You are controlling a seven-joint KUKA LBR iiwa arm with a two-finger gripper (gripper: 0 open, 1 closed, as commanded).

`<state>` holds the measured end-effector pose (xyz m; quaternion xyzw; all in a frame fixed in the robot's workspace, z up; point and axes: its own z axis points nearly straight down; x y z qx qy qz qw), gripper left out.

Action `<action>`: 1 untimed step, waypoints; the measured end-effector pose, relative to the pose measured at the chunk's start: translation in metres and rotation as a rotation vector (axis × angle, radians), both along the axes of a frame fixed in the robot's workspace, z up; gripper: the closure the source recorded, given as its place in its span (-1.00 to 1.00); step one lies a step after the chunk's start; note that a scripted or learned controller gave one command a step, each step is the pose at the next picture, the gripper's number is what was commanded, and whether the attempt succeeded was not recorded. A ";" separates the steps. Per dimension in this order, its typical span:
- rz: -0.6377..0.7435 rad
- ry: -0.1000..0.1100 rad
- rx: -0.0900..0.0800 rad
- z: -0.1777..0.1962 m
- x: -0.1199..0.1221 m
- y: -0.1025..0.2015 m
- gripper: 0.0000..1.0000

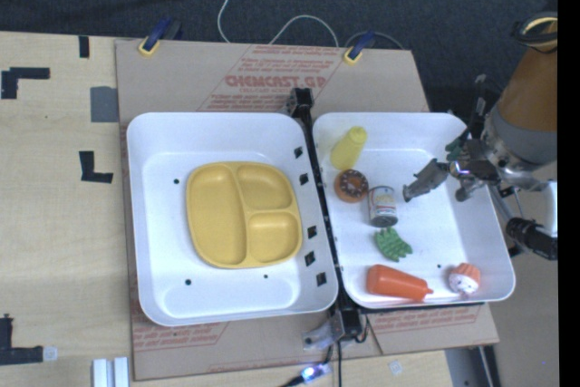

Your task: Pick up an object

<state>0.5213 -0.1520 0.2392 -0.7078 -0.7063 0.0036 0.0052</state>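
Two white bins; right bin (435, 127) holds can (383, 206), donut (351, 185), carrot (397, 283). Gripper (444, 179) hovers right of can, fingers spread, grasping nothing. Yellow plate (243, 214) in left bin (159, 140).

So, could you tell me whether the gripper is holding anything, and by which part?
Nothing is held: the open gripper hangs above the right bin, near the can.

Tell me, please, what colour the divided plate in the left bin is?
The divided plate is yellow, seen clearly in the camera view.

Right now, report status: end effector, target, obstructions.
End effector over right bin, holding nothing. Small can nearest, just left. Donut beside can.
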 end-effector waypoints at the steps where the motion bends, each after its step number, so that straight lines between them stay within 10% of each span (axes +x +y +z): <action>1: 0.003 -0.011 -0.002 0.005 0.002 0.000 -1.00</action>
